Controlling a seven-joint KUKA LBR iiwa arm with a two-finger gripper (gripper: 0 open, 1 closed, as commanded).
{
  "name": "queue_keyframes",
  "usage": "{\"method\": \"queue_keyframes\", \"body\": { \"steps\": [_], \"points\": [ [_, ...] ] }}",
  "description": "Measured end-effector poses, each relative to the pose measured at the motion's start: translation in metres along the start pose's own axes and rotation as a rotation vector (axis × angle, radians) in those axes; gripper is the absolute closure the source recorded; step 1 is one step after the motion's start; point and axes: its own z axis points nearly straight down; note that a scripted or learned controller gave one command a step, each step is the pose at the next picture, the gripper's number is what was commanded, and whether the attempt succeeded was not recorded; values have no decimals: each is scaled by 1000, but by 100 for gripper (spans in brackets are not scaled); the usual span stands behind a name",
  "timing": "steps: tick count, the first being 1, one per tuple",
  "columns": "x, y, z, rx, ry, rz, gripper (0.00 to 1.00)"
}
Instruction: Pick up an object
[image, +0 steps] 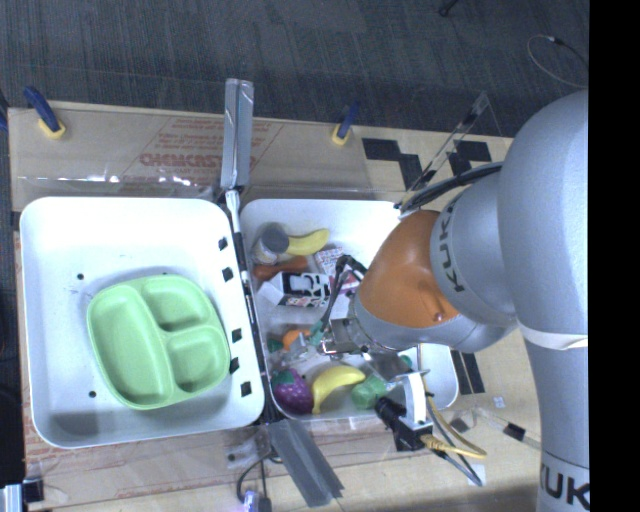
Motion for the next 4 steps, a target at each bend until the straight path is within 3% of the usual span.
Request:
{"method": "queue_keyframes", "body": {
  "steps": [1,2,3,4],
  "points": [
    [0,0,-9,1,0,-6,100],
    [0,0,-9,1,0,-6,0],
    [-10,45,1,2,1,-11,0],
    [-9,45,-8,5,1,-14,100]
  ]
}}
